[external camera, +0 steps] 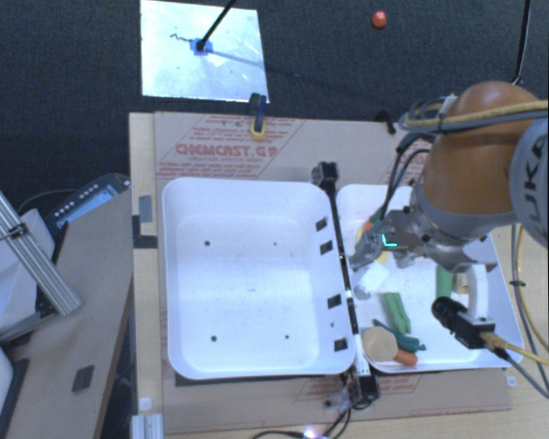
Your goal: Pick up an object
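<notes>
The grey arm [480, 163] reached in from the right and hung low over the right bin [362, 199]. Its gripper [371, 250] was down near the left wall of that bin, close to where the two bins met. The big arm hid most of the gripper. I could not tell if it was open or closed, or if it had hold of anything.

The things to pick up were all in the right bin. A small white lump [374, 279] sat just below the gripper, very near it. Below that lay a green block [395, 310], tilted a bit. A round tan disc [380, 343] lay in the near corner by the left wall. A little orange piece [407, 357] touched the disc on its right side. A thin teal piece [410, 343] lay just above the orange one. Another green piece [444, 280] was further right, partly hidden.

The left bin [249, 283] sat right beside it, white with a few small dark dots on its floor. Black clips [326, 248] ran in a row along the edge between the bins. Both bins sat on a brown cardboard sheet [223, 146] with red letters. A yellow clamp [257, 129] held its far edge. Further back lay a shiny silver sheet [202, 51], and a small orange ball [379, 19] was on the dark floor.
</notes>
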`<state>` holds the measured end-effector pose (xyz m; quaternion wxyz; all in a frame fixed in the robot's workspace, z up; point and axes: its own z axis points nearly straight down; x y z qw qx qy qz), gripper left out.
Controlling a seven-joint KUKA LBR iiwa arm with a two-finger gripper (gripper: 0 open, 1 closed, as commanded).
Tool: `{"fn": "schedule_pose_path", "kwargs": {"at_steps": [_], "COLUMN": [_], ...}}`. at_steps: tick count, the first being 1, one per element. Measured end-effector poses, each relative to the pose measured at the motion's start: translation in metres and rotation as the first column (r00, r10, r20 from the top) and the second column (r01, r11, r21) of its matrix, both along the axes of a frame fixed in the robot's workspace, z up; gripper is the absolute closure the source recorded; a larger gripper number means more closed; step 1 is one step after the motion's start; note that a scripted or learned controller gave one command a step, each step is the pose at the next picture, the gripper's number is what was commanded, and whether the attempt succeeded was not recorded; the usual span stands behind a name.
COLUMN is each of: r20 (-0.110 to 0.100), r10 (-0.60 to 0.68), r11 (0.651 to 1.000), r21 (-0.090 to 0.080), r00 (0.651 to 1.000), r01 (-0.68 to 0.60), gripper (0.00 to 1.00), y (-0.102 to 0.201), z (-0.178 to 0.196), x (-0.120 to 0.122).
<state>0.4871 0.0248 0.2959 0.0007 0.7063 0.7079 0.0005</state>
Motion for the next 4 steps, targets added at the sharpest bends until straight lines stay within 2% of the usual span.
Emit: {"fn": "schedule_pose_path", "kwargs": {"at_steps": [1,2,3,4], "r20": [0.003,0.002,0.004,0.004], "r10": [0.004,0.004,0.009,0.008], "r11": [1.0,1.0,1.0,1.0], "r21": [0.0,0.0,0.001,0.0], "r00": [1.0,1.0,1.0,1.0], "r01": [-0.004,-0.004,-0.009,-0.008], "gripper": [1.0,0.0,1.0,0.0], "y": [0.0,0.0,0.0,0.0], "z": [0.011,0.011,0.022,0.021], "x": [0.001,0.001,0.002,0.002]}}
